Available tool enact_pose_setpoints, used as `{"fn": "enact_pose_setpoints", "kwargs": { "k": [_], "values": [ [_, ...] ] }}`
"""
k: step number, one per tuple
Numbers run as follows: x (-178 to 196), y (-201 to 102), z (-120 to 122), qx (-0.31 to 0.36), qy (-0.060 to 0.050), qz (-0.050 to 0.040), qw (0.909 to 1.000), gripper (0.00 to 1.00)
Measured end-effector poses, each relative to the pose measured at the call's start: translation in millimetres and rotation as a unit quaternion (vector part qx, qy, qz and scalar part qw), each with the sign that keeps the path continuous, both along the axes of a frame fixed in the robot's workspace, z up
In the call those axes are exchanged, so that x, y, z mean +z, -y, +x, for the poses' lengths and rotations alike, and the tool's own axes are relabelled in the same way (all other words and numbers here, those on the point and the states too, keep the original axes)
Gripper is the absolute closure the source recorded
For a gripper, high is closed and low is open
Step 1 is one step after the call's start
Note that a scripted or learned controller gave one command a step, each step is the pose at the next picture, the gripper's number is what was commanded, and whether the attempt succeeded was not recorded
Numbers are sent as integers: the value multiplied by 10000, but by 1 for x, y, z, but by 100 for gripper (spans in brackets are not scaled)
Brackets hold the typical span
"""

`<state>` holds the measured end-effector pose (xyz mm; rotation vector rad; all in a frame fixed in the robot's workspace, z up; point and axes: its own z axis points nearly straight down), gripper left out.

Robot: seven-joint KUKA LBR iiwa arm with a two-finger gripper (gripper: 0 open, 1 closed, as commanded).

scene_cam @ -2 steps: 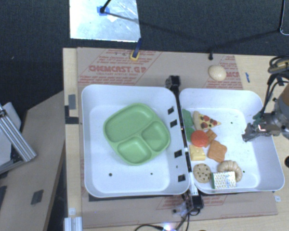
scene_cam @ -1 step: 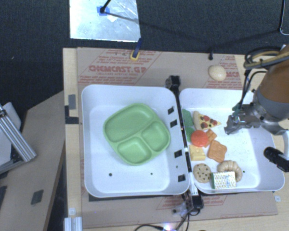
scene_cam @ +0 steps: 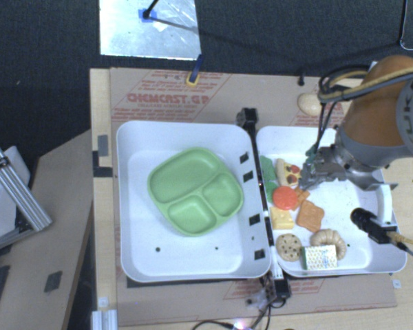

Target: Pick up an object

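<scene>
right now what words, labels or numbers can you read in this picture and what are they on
"CHEMCAST GP", in red, on the brown cardboard sheet behind the left bin.
More red lines on that sheet, near its back and front edges: too small and blurred to read.
Small green-and-white packet in the right bin: print too small to read.

The grey arm (scene_cam: 389,119), orange-banded above the wrist, reaches in from the right, its gripper (scene_cam: 310,174) angled downward and leftward.
</scene>
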<state>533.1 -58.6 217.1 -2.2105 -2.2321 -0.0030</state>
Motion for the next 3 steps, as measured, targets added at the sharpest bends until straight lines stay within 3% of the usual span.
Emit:
{"fn": "enact_pose_setpoints", "kwargs": {
  "k": [2, 3],
  "values": [
    [-5, -98, 29, 6, 4, 4, 10000, 100],
    [14, -130, 31, -9, 5, 1, 10000, 100]
  ]
}}
